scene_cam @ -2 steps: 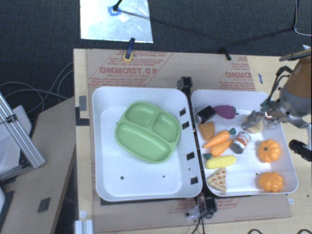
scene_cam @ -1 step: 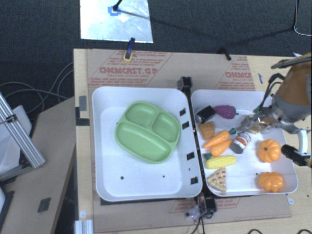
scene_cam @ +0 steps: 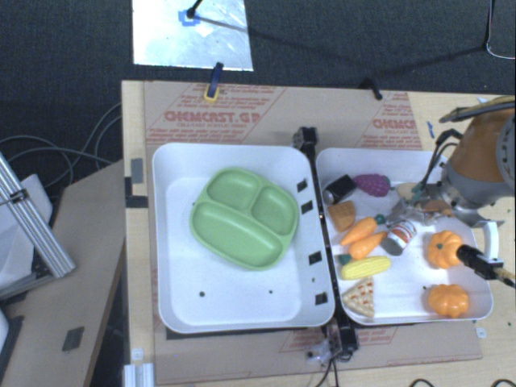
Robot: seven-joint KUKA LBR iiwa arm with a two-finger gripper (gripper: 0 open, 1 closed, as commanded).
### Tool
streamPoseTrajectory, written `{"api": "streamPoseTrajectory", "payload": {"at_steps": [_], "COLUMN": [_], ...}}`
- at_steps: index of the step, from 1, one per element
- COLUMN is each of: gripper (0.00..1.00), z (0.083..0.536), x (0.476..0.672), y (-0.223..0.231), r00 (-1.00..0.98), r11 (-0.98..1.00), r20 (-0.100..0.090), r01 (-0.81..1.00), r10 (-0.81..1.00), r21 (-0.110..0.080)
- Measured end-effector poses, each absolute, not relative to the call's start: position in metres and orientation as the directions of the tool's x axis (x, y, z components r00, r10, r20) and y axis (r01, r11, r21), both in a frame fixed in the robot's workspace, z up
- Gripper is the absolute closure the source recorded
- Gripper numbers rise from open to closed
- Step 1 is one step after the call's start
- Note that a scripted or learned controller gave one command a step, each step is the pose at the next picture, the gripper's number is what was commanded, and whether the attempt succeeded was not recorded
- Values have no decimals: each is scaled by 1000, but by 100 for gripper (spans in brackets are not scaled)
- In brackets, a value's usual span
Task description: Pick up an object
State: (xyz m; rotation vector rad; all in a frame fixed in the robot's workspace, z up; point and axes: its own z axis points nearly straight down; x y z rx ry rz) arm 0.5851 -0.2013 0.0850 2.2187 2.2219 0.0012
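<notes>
**Just above the can, grip unclear**

Nearest the tool among the toys is the can (scene_cam: pixel 397 238), a small silver tin with a red band. It lies tilted on its side near the middle of the right bin (scene_cam: pixel 403 290). The gripper (scene_cam: pixel 411 206) hangs just up and to the right of the can, close to it or touching it; the view does not settle which. Whether the gripper is wide, narrow or holding anything cannot be told, since its tip is a blur of metal and shadow. Nothing shows plainly as lifted off the bin floor.

Left of the can lies a carrot (scene_cam: pixel 359 231), slanting, with the corn (scene_cam: pixel 364 267) just below it and a pizza slice (scene_cam: pixel 360 297) at the bin's lower left corner. Above the carrot sits a bread piece (scene_cam: pixel 343 214). A black block (scene_cam: pixel 339 188) and the purple grapes (scene_cam: pixel 372 185) lie side by side near the bin's top edge. Right of the can is the upper pumpkin (scene_cam: pixel 443 249), and the lower pumpkin (scene_cam: pixel 447 299) rests near the bottom right corner, apart from it.

The arm (scene_cam: pixel 484 164) comes in from the right, its orange band over the bin's upper right corner.

The left bin (scene_cam: pixel 173 216) holds a green divided plate (scene_cam: pixel 244 218), lying flat near its middle. Both bins rest on a cardboard sheet (scene_cam: pixel 242 115).
</notes>
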Motion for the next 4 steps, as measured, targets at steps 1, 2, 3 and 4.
{"api": "streamPoseTrajectory", "payload": {"at_steps": [1,2,3,4], "gripper": [100,100,100,100], "z": [96,158,212,225], "x": [586,591,599,600], "y": [-201,-204,-197,-197], "r00": [-2,-4,-5,-6], "r11": [2,4,5,6], "r20": [-1,-1,-1,-1], "r01": [1000,1000,1000,1000], "r10": [1000,1000,1000,1000], "r21": [5,4,3,3]}}
